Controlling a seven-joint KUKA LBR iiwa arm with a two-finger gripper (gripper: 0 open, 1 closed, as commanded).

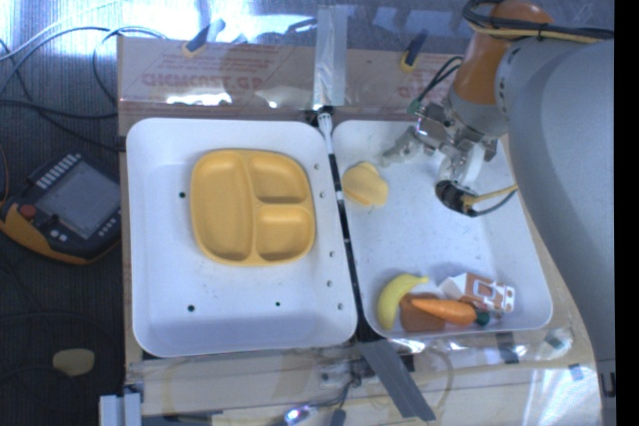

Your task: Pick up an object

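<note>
Objects for picking lie in the right of two white bins; going from the left, the left bin (160,314) holds a single yellow divided tray (253,206), three compartments, lying flat near the bin's middle. Across the shared rim, the right bin (519,244) has a pale yellow rounded piece (365,185) close to its left wall, well apart from the rest. Along the near edge sits a cluster: a yellow banana (396,294), an orange carrot (439,311) lying touching it just to its right, and a small white-and-orange carton (484,292) behind the carrot's tip. The gripper (449,150) hangs over the far right part of this bin, apart from every item. Nothing shows between its fingers, and whether they are spread or closed I cannot tell. A handheld control pendant (62,207) rests on the floor at far left.
</note>
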